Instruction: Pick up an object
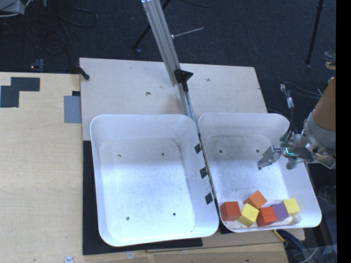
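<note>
Several small blocks lie bunched in the near corner of the right bin (241, 122): a red block (230, 210), an orange one (255, 199), a yellow one (248, 215), a red-orange one (267, 216), a purple one (280, 211) and another yellow one (291, 206). My gripper (278, 161) hangs over the right side of this bin, up and to the right of the blocks and well apart from them. It is open, and nothing sits between its fingers.
The left bin (104, 147) stands beside the right one, and a divider with black clips (202, 171) runs between them. A slanted aluminium rail (164, 43) rises behind the bins. To the left lies a light wooden table surface (38, 174).
</note>
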Robot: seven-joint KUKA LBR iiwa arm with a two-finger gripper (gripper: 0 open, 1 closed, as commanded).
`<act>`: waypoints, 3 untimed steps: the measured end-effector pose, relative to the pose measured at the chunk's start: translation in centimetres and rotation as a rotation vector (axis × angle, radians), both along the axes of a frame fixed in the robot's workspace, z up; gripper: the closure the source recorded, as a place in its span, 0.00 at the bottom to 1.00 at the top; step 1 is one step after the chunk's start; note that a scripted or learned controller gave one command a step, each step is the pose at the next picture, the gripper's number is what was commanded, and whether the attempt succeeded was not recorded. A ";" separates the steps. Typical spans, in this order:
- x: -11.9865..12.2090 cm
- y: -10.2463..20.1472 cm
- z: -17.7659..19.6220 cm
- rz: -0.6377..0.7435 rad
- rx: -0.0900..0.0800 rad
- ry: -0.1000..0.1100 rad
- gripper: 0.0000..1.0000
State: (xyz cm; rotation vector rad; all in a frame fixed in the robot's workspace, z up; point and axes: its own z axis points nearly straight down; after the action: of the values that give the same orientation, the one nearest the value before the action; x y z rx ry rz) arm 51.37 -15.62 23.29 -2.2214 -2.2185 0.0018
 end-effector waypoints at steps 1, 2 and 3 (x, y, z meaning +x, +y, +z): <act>0.0 0.0 0.0 0.000 0.000 0.000 0.00; 0.0 0.0 0.0 0.000 0.000 0.000 0.00; 0.0 0.0 0.0 0.000 0.000 0.000 0.00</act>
State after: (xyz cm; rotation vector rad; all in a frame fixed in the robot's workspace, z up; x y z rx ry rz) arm 51.37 -15.63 23.29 -2.2217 -2.2183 0.0017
